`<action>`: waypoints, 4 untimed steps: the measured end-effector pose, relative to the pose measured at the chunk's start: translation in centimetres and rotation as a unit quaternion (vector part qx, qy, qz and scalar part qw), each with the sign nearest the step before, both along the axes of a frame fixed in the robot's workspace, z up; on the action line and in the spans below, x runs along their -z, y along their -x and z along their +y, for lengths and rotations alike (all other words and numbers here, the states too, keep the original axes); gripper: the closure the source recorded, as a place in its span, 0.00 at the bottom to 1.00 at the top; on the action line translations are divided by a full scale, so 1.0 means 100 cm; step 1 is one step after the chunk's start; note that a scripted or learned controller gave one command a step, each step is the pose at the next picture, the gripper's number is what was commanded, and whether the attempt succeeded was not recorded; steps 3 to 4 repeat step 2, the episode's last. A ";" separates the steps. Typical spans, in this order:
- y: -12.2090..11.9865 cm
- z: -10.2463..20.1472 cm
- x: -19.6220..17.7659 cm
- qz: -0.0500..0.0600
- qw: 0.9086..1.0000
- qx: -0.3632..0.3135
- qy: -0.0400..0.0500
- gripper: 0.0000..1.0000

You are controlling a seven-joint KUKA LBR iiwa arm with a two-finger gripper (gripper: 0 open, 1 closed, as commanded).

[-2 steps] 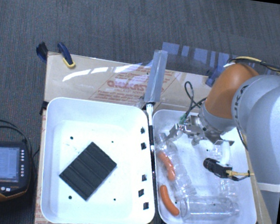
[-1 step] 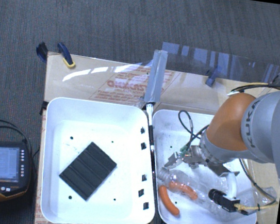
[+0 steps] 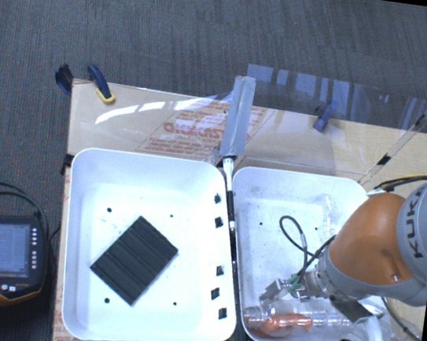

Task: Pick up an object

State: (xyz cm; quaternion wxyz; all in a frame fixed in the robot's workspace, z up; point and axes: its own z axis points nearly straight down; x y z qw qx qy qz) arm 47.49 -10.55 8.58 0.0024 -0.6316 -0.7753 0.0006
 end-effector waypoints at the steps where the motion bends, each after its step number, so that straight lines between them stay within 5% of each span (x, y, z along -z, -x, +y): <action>1: -0.052 0.007 -0.048 -0.001 0.999 -0.037 0.000 0.00; 2: -0.014 0.017 0.000 0.001 1.000 0.025 0.000 0.00; 4: -0.014 0.017 0.000 0.001 1.000 0.025 0.000 0.00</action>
